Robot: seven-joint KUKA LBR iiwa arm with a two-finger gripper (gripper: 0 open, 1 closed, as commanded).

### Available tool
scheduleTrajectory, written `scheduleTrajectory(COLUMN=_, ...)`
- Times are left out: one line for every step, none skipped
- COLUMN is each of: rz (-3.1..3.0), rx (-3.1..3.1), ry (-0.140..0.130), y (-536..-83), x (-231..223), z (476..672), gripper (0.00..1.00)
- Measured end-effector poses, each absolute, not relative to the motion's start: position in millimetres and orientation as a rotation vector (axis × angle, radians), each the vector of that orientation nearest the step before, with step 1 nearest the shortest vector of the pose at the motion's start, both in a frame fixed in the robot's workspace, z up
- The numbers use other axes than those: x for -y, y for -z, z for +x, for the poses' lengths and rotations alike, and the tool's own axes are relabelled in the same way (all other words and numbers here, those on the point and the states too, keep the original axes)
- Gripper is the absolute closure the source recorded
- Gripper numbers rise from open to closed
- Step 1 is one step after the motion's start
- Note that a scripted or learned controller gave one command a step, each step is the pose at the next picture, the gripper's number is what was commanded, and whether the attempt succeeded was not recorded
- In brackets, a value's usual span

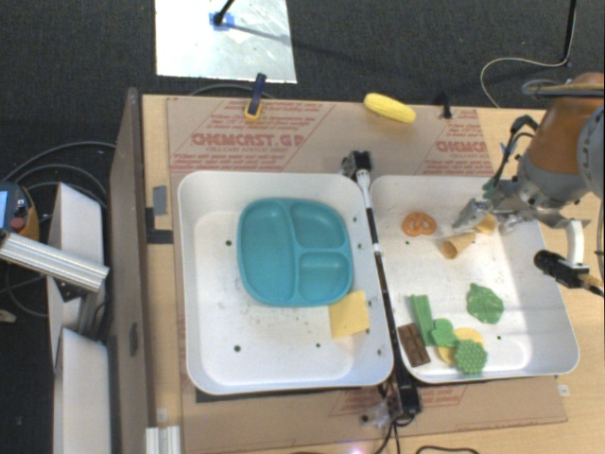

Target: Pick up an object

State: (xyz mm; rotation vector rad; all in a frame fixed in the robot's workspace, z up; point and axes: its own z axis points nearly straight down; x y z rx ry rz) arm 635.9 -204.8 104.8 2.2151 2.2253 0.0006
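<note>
Toast-coloured wedge [458, 246] lies in the right bin [558, 348], just right of the orange pretzel [418, 223], and looks the likeliest target. The gripper [484, 216] sits low just up and right of the wedge; whether it is apart or together I cannot tell. I judge this the approach step: next comes closing squarely on the wedge, then lifting

yellow banana [389, 109] on cardboard [284, 135]
</note>
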Motion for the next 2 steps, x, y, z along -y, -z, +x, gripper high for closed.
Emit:
scheduleTrajectory(rz=2.212, rx=-2.224, ry=-0.005, y=-85.3, x=205.6, z=654.5, gripper=0.00)
scheduleTrajectory(rz=2.208, rx=-2.225, ry=-0.005, y=-96.8, x=205.9, z=654.8, gripper=1.00)
